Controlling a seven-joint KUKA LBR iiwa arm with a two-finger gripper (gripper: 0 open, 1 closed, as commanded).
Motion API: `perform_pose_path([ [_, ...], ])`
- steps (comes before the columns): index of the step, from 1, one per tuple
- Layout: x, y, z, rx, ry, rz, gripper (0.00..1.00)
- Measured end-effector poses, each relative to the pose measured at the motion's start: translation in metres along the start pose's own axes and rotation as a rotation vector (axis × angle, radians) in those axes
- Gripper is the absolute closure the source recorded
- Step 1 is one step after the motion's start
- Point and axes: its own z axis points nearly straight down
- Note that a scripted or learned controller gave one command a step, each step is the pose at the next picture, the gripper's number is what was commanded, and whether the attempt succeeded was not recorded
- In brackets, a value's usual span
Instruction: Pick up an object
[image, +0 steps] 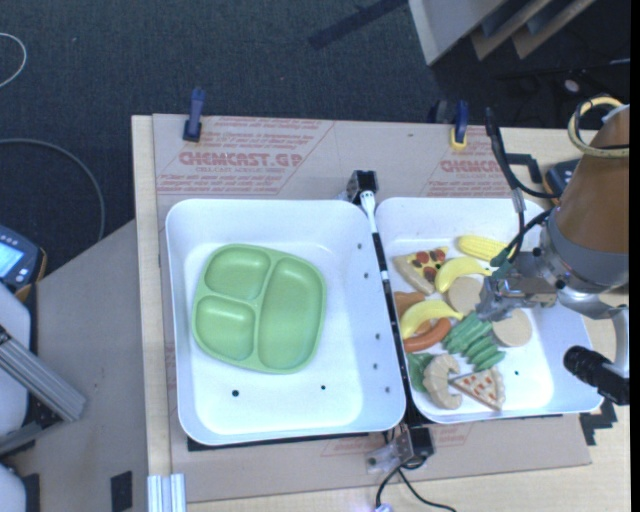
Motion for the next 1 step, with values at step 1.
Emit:
perform_pose_path([
  [1, 0.0095, 0.0031, -0.0135, -0.020, -0.001, -0.007, 1.00],
])
